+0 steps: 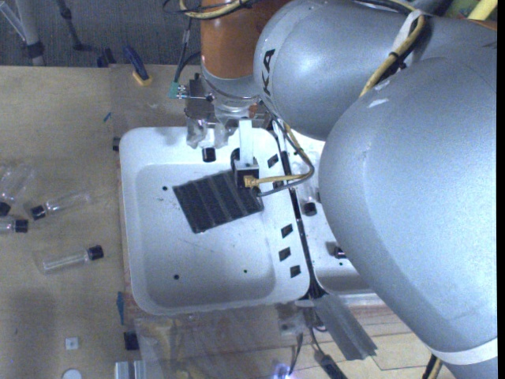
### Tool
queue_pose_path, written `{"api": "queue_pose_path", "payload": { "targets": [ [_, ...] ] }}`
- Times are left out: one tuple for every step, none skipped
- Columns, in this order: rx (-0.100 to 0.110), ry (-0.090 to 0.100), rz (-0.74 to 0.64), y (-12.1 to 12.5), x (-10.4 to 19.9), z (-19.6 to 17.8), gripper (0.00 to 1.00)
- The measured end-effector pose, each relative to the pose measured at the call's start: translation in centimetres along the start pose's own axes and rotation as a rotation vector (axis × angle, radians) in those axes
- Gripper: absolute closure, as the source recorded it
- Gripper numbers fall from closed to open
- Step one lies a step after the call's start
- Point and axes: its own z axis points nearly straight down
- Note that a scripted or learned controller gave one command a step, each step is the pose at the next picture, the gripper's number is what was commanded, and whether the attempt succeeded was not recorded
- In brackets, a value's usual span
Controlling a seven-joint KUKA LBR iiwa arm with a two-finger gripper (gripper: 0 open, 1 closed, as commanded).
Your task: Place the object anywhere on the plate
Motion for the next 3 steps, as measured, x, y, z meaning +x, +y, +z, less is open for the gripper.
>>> {"api": "queue_pose_path", "payload": {
  "targets": [
    [0.004, 0.001, -0.491, -0.1, 1.0, 0.8, 1.00],
    [-0.005, 0.001, -0.699, 0.1, 0.0, -3.4, 1.00],
    [-0.001, 0.000, -0.763, -3.2, -3.1, -9.4, 1.00]
  ]
}}
